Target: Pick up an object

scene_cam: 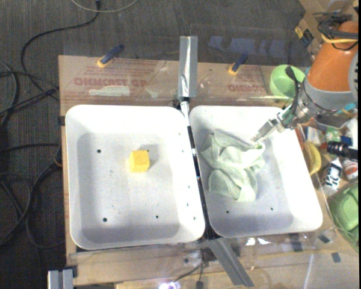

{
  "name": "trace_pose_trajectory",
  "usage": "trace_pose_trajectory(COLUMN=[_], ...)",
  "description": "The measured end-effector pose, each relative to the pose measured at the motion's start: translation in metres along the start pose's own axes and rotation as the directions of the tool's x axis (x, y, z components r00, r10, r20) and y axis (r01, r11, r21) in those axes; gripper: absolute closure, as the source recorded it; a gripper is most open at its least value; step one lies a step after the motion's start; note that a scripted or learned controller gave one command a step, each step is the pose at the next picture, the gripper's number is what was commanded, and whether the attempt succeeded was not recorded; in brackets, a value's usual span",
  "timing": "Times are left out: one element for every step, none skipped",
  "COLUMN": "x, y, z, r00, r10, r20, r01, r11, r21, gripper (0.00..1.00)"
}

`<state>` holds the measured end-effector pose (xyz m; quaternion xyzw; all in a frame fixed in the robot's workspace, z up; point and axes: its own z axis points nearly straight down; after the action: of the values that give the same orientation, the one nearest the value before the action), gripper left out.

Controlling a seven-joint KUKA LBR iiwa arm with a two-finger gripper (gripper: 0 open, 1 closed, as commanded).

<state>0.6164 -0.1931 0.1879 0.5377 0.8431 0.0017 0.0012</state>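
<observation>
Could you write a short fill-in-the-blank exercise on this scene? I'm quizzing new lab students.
1. The yellow block lies in the ____ bin.
2. The crumpled cloth is pale ____.
3. The gripper reaches the cloth's upper ____ edge.
4. The bench holds ____ white bins.

Answers: left; green; right; two

Robotics lab: clamped bench [78, 83], twin white bins [84, 116], loose cables [30, 47] on carpet.

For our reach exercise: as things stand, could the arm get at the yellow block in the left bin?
Probably yes: the yellow block lies alone, uncovered, in the left bin; the end effector is over the cloth.
</observation>
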Motion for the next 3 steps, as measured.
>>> trace_pose_trajectory(x=[-0.008, -0.021, -0.025], y=[-0.02, -0.026, -0.018], z=[-0.038, -0.031, -0.024], r00=[1.0, 1.0, 0.999], r10=[0.017, -0.011, -0.04], r20=[0.001, 0.003, 0.004], r01=[-0.017, 0.011, 0.04], r11=[1.0, 1.0, 0.999], r21=[0.002, 0.005, 0.006], gripper=[0.0, 0.0, 0.0])
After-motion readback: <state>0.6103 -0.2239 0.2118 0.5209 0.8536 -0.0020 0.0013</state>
